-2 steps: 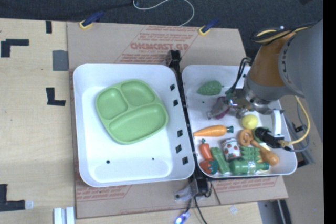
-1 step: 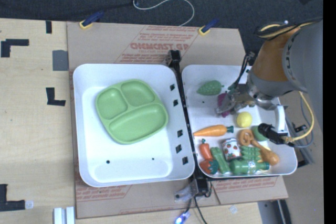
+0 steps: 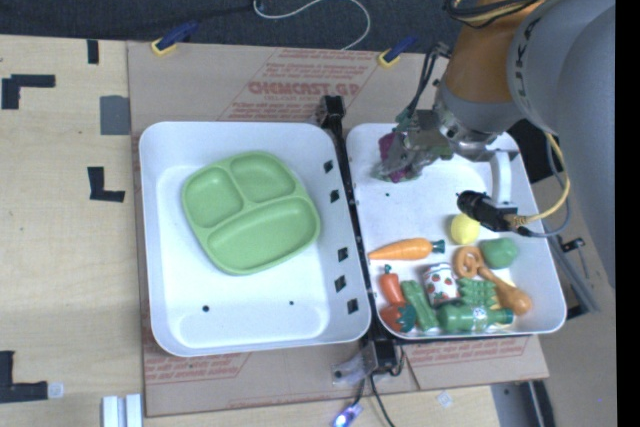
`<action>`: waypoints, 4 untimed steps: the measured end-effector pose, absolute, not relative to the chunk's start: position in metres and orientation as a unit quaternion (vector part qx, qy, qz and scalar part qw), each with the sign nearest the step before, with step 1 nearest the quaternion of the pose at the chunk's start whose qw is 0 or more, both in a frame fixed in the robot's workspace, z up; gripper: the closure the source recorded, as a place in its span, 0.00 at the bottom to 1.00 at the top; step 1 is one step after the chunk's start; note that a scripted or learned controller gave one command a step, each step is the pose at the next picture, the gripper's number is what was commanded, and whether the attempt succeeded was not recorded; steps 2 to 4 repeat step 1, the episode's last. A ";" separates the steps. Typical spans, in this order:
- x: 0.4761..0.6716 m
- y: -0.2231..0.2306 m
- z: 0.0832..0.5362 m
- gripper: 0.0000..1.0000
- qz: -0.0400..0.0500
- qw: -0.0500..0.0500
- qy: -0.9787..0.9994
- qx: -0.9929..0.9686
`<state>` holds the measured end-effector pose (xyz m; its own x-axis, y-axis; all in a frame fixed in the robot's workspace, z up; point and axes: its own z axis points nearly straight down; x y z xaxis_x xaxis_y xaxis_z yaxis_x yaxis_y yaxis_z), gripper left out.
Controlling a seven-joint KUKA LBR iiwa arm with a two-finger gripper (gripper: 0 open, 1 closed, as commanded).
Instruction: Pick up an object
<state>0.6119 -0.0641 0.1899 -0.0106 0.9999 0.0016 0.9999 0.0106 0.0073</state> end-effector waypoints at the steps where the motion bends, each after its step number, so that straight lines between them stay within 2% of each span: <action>1: 0.542 -0.013 0.301 1.00 0.001 0.000 0.710 0.705; 4: 0.542 -0.013 0.301 1.00 0.001 0.000 0.710 0.705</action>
